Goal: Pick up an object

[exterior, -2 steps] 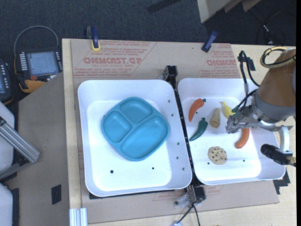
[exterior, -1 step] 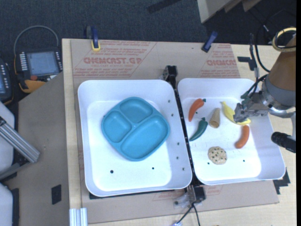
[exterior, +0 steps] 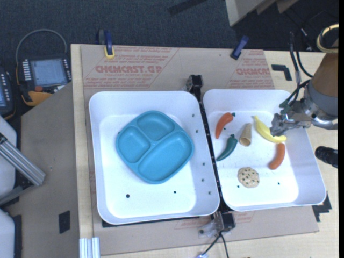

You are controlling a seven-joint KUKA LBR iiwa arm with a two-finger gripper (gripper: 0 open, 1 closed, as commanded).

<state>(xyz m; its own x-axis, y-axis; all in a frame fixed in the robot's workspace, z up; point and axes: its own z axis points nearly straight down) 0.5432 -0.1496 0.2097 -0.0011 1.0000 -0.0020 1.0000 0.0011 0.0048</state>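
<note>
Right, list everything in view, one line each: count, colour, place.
Shallow white bins: two, white, side by side on the bench.
Divided plastic plate: one, blue, left bin.
Chilli pepper toy: one, orange-red, right bin, upper left.
Green pepper toy: one, dark green, below the orange-red one.
Cone toy: one, tan, right bin centre.
Banana toy: one, yellow, at the gripper.
Sausage toy: one, orange, right side.
Cookie toy: one, beige, lower part.
Gripper: one, grey, over the banana.

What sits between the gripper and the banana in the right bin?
Nothing visible. The gripper hangs right over the banana at the right bin's far right side; the sausage and cone lie apart from it.
</note>
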